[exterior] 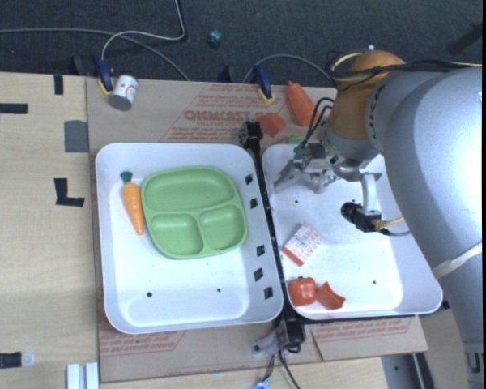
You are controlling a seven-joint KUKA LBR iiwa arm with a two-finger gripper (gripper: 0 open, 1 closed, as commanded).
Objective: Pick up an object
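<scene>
Looking down on the worktop [32,217], there are two shallow white bins side by side on a sheet of brown cardboard [211,116]. The left bin [186,306] has a green divided plate [194,211] in the middle, with a toy carrot [132,205] lying right along the plate's left edge, green tip pointing up the frame.

The right bin [373,286] holds the grabbable stuff: a small white and red packet [302,244] sitting roughly mid-bin, tilted on a diagonal, and two red-orange pieces [314,293] down near the front edge, just beside each other.

The arm [437,152] comes in from the right, big grey body with the orange band [352,96] above the wrist. The gripper [308,171] hangs over the back left part of the right bin, near the divider between the bins. Honestly can't tell whether the jaws are apart or together, the metal bits are too cluttered at this angle. Nothing visibly sits between them. The packet is apart from the gripper, lower in the frame.

Off the bins, an orange carrot-like thing [300,102] lies on the cardboard behind the right bin, and a small white can [124,91] sits at the cardboard's back left corner. A white cable [146,37] loops across the dark floor at the top.
</scene>
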